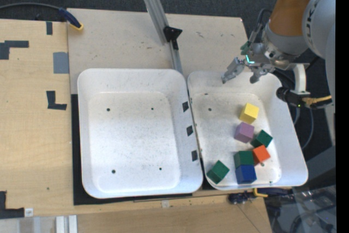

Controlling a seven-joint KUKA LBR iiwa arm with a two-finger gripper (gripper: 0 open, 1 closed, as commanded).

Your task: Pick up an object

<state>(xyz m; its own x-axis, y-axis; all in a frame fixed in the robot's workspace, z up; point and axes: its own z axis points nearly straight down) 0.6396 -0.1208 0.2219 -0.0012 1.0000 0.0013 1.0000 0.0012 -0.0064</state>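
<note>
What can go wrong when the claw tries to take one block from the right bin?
1. The purple block, orange block and blue block lie packed with green ones, so the claw may push neighbours or miss.
2. The claw hangs near the right bin rim and might strike it.

Blocks (248, 142) lie in the right bin (289, 117).

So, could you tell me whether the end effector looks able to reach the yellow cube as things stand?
Probably yes: the end effector hangs above the right bin's far end, and the yellow cube sits apart from the other blocks, uncovered from above.
</note>
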